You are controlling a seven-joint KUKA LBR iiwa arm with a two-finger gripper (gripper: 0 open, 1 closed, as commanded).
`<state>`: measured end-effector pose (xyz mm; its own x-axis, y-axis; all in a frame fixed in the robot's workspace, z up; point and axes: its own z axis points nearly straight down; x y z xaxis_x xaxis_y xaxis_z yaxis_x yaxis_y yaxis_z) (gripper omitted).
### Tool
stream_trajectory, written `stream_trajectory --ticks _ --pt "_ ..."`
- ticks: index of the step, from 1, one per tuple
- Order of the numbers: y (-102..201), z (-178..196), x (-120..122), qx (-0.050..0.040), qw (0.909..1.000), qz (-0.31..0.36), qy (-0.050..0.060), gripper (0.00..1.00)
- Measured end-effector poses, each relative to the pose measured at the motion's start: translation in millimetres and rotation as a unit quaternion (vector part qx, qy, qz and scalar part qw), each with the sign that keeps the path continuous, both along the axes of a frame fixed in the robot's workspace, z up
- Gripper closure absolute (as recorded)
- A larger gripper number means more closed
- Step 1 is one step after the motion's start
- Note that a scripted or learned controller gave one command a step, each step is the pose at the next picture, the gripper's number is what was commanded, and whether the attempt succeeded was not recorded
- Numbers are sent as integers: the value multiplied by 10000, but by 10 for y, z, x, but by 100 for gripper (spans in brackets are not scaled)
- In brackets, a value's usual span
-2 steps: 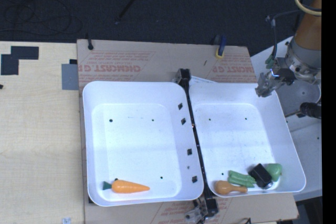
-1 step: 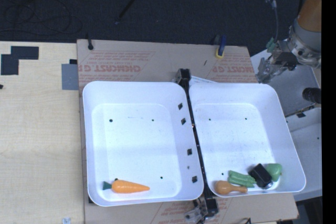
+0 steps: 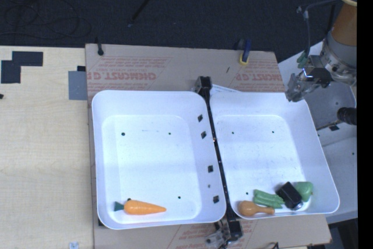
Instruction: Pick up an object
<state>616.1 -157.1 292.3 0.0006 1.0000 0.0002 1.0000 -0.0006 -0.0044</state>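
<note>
Down at the near edge, a carrot is lying on its side in the left bin, in the front corner, green stub pointing left. Across the divider, the right bin is holding a small cluster in its front right corner: an orange gourd nearest the front rim, a green pod just behind it, a black block lying tilted against the pod, and a green piece tucked behind the block. Both bins are sitting on a cardboard sheet on the table. Farther back, a blue and yellow clamp is gripping the cardboard's far edge. And up at the far right, the pincer is hanging off the bin's back corner, well apart from every object and carrying nothing; whether it is apart or together I cannot tell.
</note>
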Motion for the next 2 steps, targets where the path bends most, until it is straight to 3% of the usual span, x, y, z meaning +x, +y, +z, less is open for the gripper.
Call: stream_trajectory --ticks 1,2 --pt "92 586 -424 1 10000 -7 -23 100" --pt "-189 -244 -305 4 10000 -9 26 100"
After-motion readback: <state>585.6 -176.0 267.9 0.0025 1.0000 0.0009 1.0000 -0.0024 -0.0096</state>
